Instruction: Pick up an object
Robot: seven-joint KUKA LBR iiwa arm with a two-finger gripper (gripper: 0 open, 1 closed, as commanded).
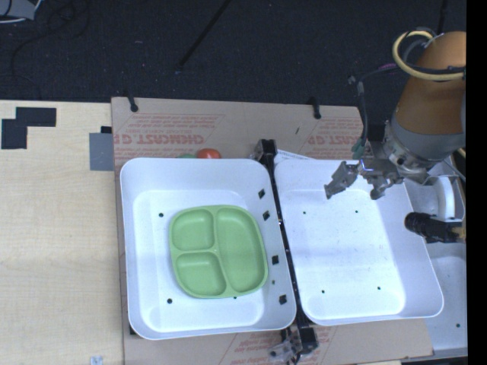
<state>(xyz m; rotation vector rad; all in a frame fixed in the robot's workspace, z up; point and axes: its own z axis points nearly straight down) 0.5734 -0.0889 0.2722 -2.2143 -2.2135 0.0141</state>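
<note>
Over the right bin's (358, 303) far edge the claw (358, 179) hangs spread and empty, well apart from the green divided plate (218, 251) lying flat in the left bin (144, 196), presumably poised before reaching for something.

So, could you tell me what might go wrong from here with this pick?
The gripper hangs open over the right bin, while the green divided plate lies in the left bin; closing here would likely grab nothing. The plate lies flat and wide, so the fingers may slip off its rim. Crossing over, the arm could clip the divider clips.
</note>
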